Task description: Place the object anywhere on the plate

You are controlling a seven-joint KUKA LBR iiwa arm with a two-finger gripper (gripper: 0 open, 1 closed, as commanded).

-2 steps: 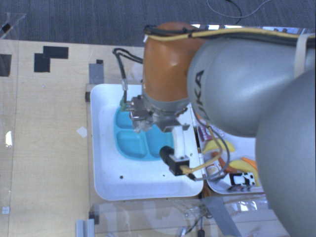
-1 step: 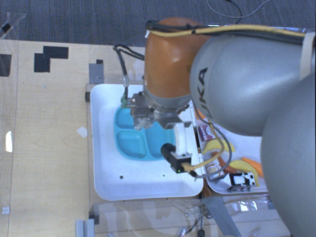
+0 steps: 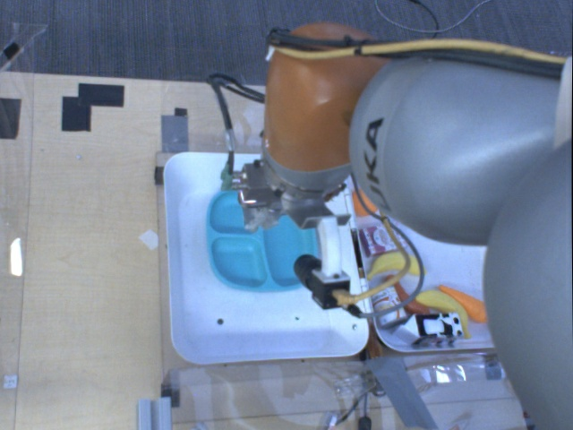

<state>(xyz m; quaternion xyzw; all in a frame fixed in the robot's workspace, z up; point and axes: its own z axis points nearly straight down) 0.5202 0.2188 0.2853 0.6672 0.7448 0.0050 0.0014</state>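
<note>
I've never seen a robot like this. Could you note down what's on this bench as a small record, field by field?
arm: grey with an orange band, reaching in from the right over the left bin
left bin: white, holds the blue plate
blue plate: divided into compartments, partly covered by the arm
gripper: above the plate; any held thing is hidden
right bin: white, holds an orange item, a yellow item and others partly hidden
</note>
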